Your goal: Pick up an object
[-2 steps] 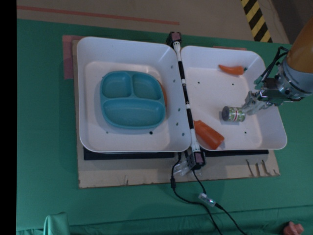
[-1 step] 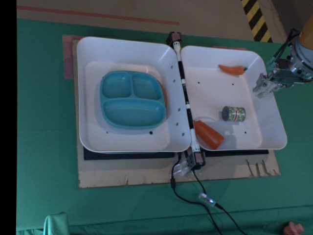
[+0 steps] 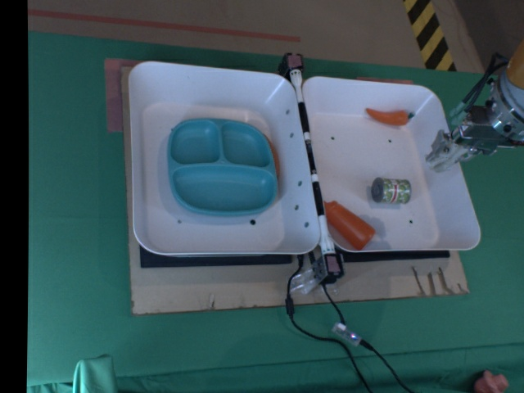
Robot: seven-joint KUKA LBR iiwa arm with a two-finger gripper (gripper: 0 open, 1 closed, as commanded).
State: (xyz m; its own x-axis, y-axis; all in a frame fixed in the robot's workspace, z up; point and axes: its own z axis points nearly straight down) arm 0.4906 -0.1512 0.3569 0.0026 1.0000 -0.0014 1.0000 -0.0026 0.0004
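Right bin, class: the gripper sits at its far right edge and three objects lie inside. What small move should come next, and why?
Probably a short move leftward and down toward the small jar. The gripper hovers over the right bin's rim with nothing between its fingers, and the jar lies on its side closest to it, apart from the carrot and the orange cup.

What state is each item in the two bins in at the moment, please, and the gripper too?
Teal divided plate: flat, right way up, left bin.
Carrot: lying flat, right bin's far side.
Small jar: on its side, mid right bin.
Orange cup: tipped over, near the divider.
Gripper: above the right bin's right edge, holding nothing.
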